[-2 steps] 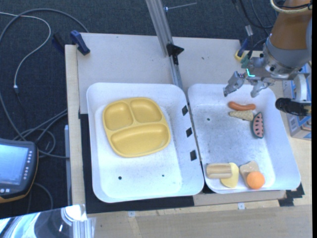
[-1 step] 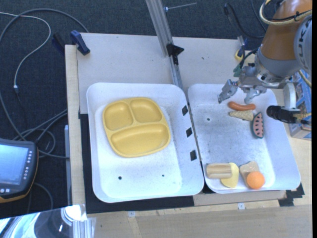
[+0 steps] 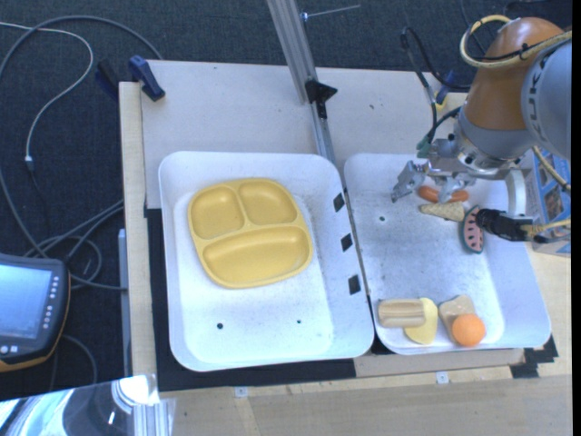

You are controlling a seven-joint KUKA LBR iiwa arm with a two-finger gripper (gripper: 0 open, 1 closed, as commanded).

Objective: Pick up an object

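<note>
Your claw (image 3: pixel 413 182) hangs low over the far end of the right bin (image 3: pixel 408 262). From this slant you cannot tell whether it is apart or together, and nothing can be seen caught in it.

Just beside it, toward the bin's far right, lie a small orange-red piece (image 3: pixel 434 192) and a tan scrap (image 3: pixel 442 211). A watermelon slice (image 3: pixel 472 229) sits a little nearer, against the bin's right wall. Any of the three could be your target, and all rest on the bin floor.

Along the bin's near edge, well apart from the claw, sit a tan roll (image 3: pixel 401 312), a yellow wedge (image 3: pixel 423 331), a tan block (image 3: pixel 456 308) and an orange ball (image 3: pixel 468 331).

Left of the right bin, the other bin (image 3: pixel 272 325) holds a yellow divided plate (image 3: pixel 250 232).

By my reading you are at the approach. The grasp and the lift are not yet done.
</note>
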